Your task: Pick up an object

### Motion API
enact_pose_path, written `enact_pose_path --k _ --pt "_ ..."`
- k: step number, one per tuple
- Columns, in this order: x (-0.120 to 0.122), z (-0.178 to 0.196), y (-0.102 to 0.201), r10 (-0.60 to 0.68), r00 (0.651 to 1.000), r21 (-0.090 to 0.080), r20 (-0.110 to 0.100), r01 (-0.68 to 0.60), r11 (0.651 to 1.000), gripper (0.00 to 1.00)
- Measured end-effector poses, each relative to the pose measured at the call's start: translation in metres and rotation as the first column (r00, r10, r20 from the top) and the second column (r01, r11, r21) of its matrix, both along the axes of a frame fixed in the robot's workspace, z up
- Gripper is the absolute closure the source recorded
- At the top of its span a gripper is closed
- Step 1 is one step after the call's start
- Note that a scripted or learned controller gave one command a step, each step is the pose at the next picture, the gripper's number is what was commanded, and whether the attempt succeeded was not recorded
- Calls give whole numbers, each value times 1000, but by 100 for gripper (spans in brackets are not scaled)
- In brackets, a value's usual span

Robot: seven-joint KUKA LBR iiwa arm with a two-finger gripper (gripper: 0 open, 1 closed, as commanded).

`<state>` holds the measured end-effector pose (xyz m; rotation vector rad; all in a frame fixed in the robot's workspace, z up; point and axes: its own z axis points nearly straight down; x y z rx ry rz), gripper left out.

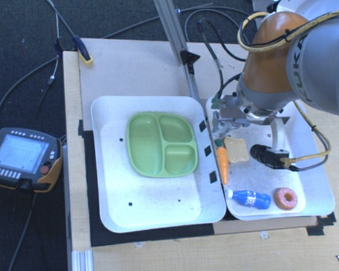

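4 loose objects are seen in the right bin. A tan slice of bread lies flat, touching an orange carrot that is laid lengthwise along the bin's left wall. Near the front wall, a blue-and-white bottle lies on its side — just beside it, a pink donut lies flat.

A grey robot arm with an orange band above its wrist reaches in from the right and bends downward. Its gripper hangs low, pointing down; its fingertips are hard to make out.
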<state>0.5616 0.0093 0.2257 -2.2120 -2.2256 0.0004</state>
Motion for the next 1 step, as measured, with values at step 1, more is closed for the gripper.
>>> enact_pose_path --k 1 --pt "-13 10 54 1 1000 1 1 -1 1000 100"
